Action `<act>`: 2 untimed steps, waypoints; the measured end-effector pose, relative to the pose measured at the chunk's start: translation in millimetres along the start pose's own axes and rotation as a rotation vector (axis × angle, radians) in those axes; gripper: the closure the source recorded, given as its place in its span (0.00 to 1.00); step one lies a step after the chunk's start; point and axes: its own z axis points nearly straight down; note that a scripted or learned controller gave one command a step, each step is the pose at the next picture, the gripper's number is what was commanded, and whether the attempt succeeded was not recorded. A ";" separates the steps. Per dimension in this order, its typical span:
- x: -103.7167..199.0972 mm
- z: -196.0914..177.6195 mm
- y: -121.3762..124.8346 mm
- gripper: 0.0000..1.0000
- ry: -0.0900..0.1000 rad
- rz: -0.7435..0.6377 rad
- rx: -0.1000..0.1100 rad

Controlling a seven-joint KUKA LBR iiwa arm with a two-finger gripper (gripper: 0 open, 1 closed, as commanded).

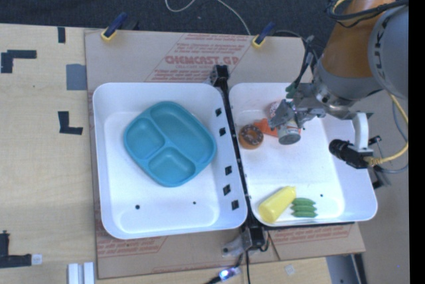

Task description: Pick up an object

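Gripper [287,125]: low in the right bin [352,206]; grip state cannot be told
Donut [251,135]: just left of gripper, beside an orange piece [265,126]
Yellow object [276,204]: below gripper, touching green pods [304,208]
Teal plate [170,143]: far left, other bin

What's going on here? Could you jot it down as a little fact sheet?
left bin: holds a blue divided plate
right bin: brown round item, orange item, yellow item, green item
arm: reaches into the right bin
claw: low near the orange item; grip unclear
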 end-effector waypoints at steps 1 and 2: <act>45.2 -7.1 15.7 1.00 0.000 -0.001 0.000; 97.2 -4.3 23.9 1.00 0.000 -0.002 0.001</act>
